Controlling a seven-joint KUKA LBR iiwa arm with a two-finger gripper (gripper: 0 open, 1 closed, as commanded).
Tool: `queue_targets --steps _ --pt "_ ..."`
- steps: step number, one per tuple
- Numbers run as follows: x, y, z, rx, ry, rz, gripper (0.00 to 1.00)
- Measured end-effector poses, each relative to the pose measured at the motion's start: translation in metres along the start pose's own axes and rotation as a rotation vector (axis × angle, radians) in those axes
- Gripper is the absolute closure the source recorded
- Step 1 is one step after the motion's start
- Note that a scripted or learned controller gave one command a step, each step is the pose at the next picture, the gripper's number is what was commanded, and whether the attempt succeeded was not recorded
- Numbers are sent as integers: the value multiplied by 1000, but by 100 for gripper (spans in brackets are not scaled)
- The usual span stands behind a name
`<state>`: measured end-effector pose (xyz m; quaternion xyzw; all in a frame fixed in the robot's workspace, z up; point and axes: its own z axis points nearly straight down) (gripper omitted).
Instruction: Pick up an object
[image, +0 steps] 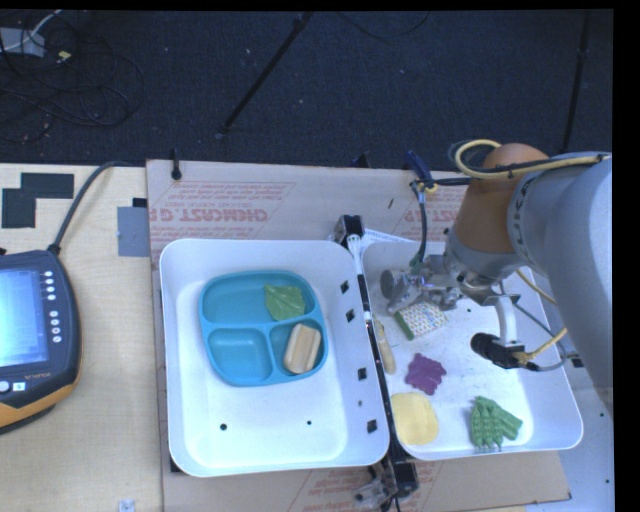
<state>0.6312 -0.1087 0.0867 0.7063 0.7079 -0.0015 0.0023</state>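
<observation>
Arm (540, 215): reached over the right bin (560, 425).
Claw (412, 290): finger state could not be told.
Checkered piece (420, 320): lay just below the claw, apparently ungripped.
Risk: an off-centre close would likely nudge it aside.

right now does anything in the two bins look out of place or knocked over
Nothing stands out. The blue divided plastic plate lies flat in the left white bin, a green piece and a tan block each within a compartment. In the right white bin, the purple, yellow and green toys lie apart, nothing spilled.
</observation>
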Motion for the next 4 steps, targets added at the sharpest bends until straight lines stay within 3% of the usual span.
queue_targets --steps 1,2,3,4 --pt "22 13 -1 2 6 1 0" --pt "25 -61 -8 9 6 4 0" --pt "12 -105 -2 3 7 5 0" --pt "11 -104 -12 5 10 8 100"
